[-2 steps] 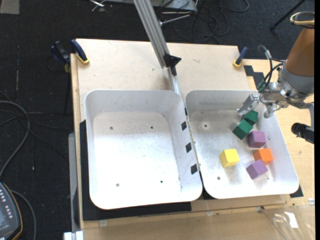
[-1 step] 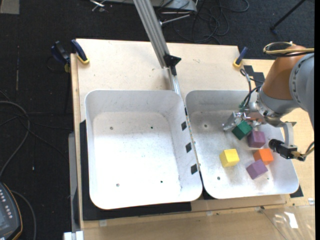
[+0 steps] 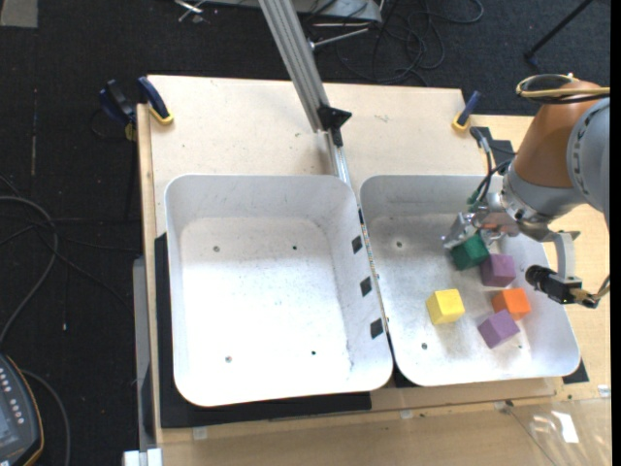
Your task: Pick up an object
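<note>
Dark carpet strewn with cables surrounds a pale wooden bench, which fills the middle of the frame. On it sit two shallow white bins side by side: the left bin and the right bin, their rims meeting near the centre. A slanted metal rail runs from the top of the frame down to that seam.

From the right edge the grey arm, with its orange band (seen as a copper dome from up here), reaches over the right bin. Its gripper hangs low at the upper middle of that bin, and the green block sits right at its fingertips, seemingly pinched between them.

Below and right of it lie the other cubes: a purple block just beside the green one, an orange block under that, a second purple block lower still, and a yellow block off to their left.
</note>
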Robot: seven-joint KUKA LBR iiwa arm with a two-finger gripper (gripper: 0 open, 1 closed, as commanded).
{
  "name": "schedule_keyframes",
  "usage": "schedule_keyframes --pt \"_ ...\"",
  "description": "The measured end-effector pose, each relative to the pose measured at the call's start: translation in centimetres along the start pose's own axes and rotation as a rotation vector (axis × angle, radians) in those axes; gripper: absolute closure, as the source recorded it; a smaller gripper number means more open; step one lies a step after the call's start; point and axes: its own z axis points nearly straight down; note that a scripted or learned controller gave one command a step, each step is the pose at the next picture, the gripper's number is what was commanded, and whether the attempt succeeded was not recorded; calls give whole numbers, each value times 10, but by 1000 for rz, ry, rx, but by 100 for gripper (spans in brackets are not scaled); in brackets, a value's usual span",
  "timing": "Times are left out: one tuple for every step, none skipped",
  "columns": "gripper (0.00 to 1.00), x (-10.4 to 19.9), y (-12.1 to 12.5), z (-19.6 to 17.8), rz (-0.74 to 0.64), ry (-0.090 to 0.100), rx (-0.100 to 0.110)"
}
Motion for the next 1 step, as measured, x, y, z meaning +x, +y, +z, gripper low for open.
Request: schedule_keyframes --pt "100 51 51 -120 -6 1 -8"
